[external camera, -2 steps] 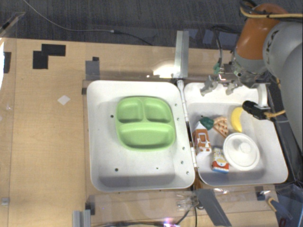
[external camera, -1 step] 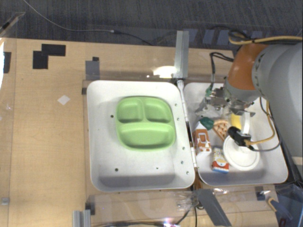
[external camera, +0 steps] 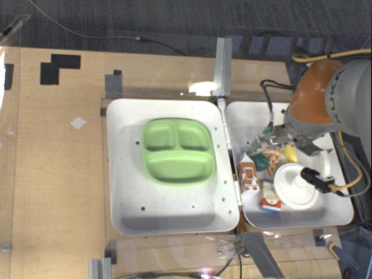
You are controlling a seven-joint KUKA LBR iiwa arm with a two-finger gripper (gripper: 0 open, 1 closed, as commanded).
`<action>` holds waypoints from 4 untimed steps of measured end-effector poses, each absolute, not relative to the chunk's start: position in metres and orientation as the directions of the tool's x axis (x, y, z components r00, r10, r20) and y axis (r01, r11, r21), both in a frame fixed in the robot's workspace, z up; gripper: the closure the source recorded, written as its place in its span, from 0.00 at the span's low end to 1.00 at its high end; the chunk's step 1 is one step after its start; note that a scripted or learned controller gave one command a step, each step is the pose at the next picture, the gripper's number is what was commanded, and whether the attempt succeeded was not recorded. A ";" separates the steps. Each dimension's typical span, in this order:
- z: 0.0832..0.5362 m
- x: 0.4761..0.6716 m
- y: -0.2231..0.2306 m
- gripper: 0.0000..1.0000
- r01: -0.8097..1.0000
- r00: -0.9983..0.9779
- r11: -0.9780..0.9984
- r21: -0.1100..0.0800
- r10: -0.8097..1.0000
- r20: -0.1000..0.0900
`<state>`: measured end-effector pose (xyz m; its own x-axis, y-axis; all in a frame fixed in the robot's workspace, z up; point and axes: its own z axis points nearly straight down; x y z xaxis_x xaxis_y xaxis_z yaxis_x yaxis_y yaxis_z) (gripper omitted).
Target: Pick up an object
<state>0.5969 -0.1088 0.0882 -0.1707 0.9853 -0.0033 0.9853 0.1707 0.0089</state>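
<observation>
The right bin [external camera: 250, 118] holds a cluster of small objects. A white round cup [external camera: 294, 186] lies near its front right. Left of it are an orange-and-white carton [external camera: 248, 176] and a small red, white and blue box [external camera: 269, 202]. A yellow piece [external camera: 290, 153], a teal piece [external camera: 261, 163] and a brown piece [external camera: 271, 154] lie just behind the cup. My gripper [external camera: 272, 136] hangs low over the back of this cluster, right above the brown and teal pieces, below the arm's orange band [external camera: 314, 100]. Nothing is visibly held between its fingers.
The left bin [external camera: 125, 208] carries a green divided plate [external camera: 177, 151] at its middle. A metal post [external camera: 223, 68] stands behind the wall shared by the two bins. A black cable [external camera: 268, 95] loops beside the wrist. Bare wooden bench [external camera: 52, 173] lies to the left.
</observation>
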 end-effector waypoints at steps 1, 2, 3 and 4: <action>0.102 0.600 -0.109 1.00 0.985 -0.172 0.172 0.017 0.985 -0.007; 0.163 0.630 -0.094 1.00 0.984 -0.180 0.180 0.007 0.984 -0.002; 0.162 0.630 -0.094 0.00 0.984 -0.180 0.180 0.006 0.984 -0.001; 0.108 0.551 -0.145 0.00 0.994 0.113 -0.113 0.004 0.994 0.000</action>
